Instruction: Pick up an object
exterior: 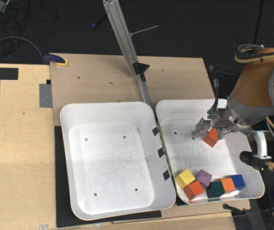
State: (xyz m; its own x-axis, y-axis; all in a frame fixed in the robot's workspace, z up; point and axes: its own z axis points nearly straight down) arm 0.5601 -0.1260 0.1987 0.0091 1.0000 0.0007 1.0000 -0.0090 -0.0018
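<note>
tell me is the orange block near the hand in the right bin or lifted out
Lifted, it seems: the orange block sits tilted between the fingers of the hand, above the right bin floor.

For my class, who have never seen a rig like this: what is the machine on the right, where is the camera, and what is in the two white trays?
One camera looks down at a slant on a bench with two white bins. The grey and orange machine is a robot arm; its gripper is shut on an orange-red block, which sits between the fingers over the right bin. At that bin's near edge lie more blocks: yellow, purple, red, green, orange and blue. The left bin lies beside it.
</note>
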